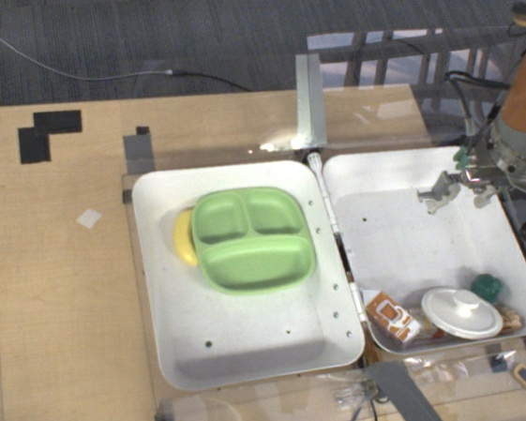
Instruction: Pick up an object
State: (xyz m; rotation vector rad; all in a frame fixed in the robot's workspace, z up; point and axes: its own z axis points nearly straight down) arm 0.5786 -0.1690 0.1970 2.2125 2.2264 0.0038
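Hovering over the right bin's (410,254) bare upper half, the gripper (454,185) seems spread; bowl (461,312) crowds the bottom edge.

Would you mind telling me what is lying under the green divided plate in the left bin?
A yellow object pokes out from beneath the green divided plate at its left edge, on the left bin floor. The plate covers the rest of it, so its full shape cannot be seen.

Glossy green plastic tray (250,239)
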